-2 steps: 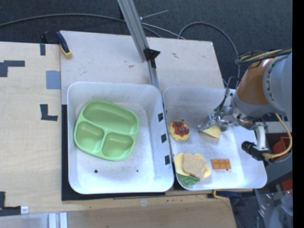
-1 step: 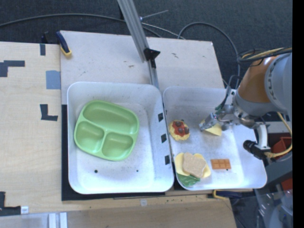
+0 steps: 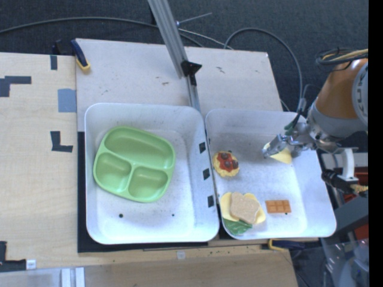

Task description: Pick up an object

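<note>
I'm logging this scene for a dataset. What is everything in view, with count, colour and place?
Bins: two, white, side by side on the bench.
Divided plate: one, green, left bin.
Toy pizza: one, yellow and red, right bin, near the divider.
Toy sandwich: one, tan, yellow and green, right bin, front.
Toy waffle: one, orange, right of the sandwich.
Yellow piece: one, at the gripper's tip.
Clamp: one, blue and yellow, board's far left corner.
Arm: one, grey and orange, right.
Gripper: one, over the right bin.
</note>
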### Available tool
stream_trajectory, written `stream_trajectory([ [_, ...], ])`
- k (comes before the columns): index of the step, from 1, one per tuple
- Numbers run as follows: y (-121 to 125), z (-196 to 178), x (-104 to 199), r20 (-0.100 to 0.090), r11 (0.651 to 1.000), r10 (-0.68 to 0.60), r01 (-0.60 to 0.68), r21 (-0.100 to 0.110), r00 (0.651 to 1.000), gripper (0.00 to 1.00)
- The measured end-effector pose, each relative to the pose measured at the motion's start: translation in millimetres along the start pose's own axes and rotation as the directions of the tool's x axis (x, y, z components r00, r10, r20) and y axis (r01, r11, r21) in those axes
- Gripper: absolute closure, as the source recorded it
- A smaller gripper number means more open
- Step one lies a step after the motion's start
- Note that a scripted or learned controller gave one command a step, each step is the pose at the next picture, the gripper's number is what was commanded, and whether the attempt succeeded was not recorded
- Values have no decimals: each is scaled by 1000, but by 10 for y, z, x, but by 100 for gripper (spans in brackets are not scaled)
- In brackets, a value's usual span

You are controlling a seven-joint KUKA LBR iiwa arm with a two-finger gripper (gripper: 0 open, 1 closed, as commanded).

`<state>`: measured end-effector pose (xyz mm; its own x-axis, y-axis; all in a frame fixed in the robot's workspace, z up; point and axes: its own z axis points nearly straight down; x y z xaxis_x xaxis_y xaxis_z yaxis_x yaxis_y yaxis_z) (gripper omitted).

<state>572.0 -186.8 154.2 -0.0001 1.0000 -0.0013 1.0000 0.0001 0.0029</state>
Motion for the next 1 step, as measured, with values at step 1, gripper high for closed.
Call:
stream_trajectory([
  [1, -38, -619, 21, 1, 1000, -2, 2, -2, 1000, 100],
])
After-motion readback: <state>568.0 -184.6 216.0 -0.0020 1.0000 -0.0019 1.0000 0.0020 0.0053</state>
